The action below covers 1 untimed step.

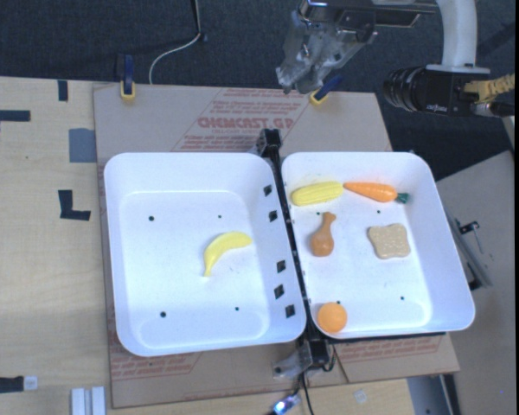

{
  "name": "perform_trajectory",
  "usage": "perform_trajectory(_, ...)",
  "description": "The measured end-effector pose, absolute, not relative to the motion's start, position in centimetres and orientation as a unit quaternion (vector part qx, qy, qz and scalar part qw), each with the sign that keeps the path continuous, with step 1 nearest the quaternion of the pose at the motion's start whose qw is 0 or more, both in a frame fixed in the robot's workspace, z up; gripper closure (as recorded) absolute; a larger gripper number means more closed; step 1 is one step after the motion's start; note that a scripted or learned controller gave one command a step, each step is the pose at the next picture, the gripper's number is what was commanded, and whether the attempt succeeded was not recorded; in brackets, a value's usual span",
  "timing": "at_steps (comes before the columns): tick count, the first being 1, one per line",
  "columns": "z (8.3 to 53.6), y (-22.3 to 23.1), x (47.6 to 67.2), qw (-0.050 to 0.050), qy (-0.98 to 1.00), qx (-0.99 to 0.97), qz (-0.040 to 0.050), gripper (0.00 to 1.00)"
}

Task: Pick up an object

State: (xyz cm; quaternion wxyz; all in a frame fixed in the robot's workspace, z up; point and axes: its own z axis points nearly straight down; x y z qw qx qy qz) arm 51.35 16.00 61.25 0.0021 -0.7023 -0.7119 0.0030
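The gripper [304, 67] hangs high at the top centre of the frame, above the bench [35, 232] and behind both bins; whether it is spread or pressed together cannot be told. In the right bin [432, 258] lie a yellow corn cob [316, 194], an orange carrot [370, 191], a brown drumstick [323, 236], a tan bread slice [389, 241] and an orange [331, 317]; a yellow banana [224, 248] curves alone in the left bin [156, 197]. The smooth, rounded pieces would likely roll or slip from a descending pinch, and the corn, hard by the divider, risks a collision.

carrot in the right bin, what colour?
Orange, with a small green tip at its right end; the carrot shows clearly in the camera view.
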Motion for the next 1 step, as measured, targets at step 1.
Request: perform_trajectory(1,53.14,19.70,59.39,0.000,-0.708,-0.706,0.0010,1.00)
